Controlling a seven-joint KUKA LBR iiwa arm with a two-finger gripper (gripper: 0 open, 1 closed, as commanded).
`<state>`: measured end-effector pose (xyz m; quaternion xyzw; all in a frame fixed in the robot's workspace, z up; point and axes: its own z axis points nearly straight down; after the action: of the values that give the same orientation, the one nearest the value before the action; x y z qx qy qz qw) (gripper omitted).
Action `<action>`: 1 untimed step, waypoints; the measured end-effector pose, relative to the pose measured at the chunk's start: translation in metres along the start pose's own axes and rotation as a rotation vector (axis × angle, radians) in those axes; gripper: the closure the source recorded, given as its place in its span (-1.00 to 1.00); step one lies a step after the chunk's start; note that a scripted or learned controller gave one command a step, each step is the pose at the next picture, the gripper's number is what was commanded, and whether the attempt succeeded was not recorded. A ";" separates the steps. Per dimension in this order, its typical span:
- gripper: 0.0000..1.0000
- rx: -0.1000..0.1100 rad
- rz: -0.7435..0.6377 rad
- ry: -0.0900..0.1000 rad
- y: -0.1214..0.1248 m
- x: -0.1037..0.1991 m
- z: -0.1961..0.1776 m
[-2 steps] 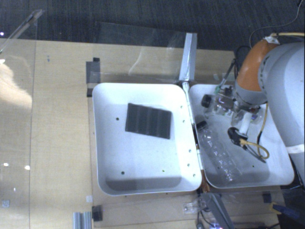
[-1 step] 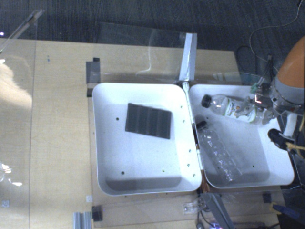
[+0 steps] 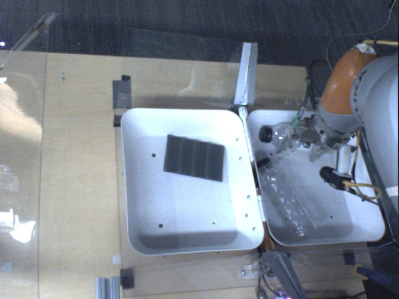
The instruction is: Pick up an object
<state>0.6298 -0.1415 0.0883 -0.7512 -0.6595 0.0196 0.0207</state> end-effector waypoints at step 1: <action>-1.00 0.029 -0.184 0.028 0.023 -0.037 0.006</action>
<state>0.6474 -0.1815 0.0807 -0.6872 -0.7251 0.0166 0.0424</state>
